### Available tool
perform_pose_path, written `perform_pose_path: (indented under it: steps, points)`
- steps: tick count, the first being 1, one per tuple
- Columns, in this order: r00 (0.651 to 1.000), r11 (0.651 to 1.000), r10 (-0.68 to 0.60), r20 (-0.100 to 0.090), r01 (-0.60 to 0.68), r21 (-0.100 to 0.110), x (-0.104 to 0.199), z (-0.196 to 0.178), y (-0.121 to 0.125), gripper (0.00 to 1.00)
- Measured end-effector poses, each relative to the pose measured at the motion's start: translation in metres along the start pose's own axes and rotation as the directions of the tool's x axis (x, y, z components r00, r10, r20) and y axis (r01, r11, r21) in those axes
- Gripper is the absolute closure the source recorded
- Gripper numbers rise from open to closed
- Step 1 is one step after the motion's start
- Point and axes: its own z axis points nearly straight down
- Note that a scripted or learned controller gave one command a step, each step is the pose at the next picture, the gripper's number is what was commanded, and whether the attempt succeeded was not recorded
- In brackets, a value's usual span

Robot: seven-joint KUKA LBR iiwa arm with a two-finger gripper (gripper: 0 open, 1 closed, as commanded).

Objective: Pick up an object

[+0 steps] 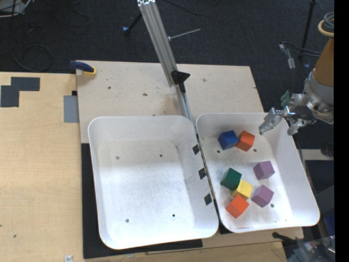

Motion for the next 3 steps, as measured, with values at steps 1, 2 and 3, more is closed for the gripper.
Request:
perform_pose_path:
  steps: [1,2,3]
  points:
    - [1.0,1.0,-0.001,0.001,0.001,-0.005,0.0,-0.003,0.001,0.0]
    - [1.0,1.0,0.0,0.0,0.0,0.0,0.004,0.042,-0.003,0.0]
    - [1.0,1.0,-0.003,0.0,0.003,0.0,0.009,0.092,0.006,0.0]
